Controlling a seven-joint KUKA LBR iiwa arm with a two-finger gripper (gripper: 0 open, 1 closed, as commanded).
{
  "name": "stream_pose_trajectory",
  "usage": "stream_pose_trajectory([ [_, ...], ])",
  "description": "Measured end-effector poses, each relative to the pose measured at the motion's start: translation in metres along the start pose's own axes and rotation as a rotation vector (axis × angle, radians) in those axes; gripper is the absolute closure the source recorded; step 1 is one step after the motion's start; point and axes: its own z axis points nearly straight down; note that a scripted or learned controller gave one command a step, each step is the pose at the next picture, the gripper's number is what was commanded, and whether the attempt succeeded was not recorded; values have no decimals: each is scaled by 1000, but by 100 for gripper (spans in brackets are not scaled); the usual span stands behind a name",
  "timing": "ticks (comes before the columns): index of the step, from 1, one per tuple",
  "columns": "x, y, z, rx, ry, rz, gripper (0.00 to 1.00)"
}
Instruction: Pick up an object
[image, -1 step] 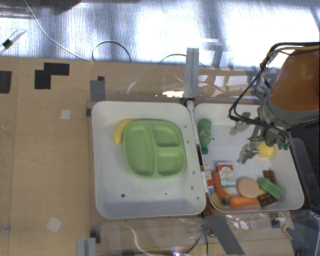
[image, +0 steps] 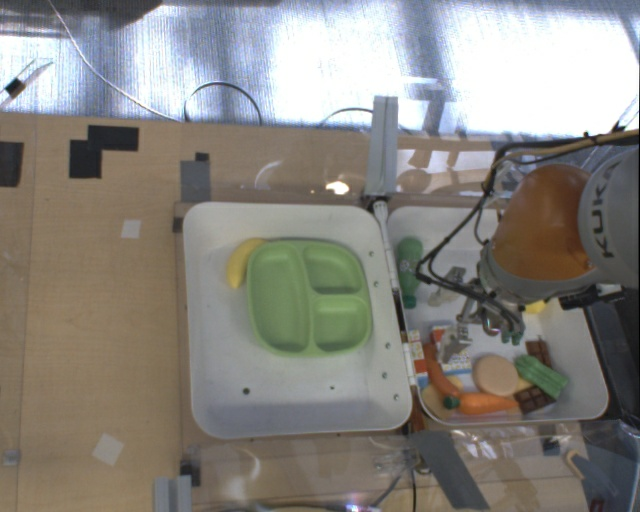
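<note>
Metal tool (image: 478, 330) hovers above toy food (image: 500, 385).

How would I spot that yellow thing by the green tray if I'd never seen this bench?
Find the left white bin. In it lies a green divided plate. At the plate's upper left edge a banana peeks out, the one yellow, curved thing in that bin.

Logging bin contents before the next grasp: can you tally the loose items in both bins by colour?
Green: 3, the divided plate, the bottle, the ridged piece
Yellow: 1, the banana
Orange: 2, the carrot, the long piece
Tan: 1, the round cookie
Brown: 1, the chocolate bar
Total: 8 clearly visible; others under the gripper are too cluttered to tell.
</note>
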Motion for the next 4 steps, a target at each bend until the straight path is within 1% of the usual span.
stream_pose_trajectory([
  [1, 12, -1, 6, 0, -19, 27, 0],
  [2, 14, -6, 7, 1, -12, 210, 0],
  [3, 9, -5, -7, -1, -30, 203, 100],
  [4, 2, 59, -85, -1, 7, 336, 100],
])
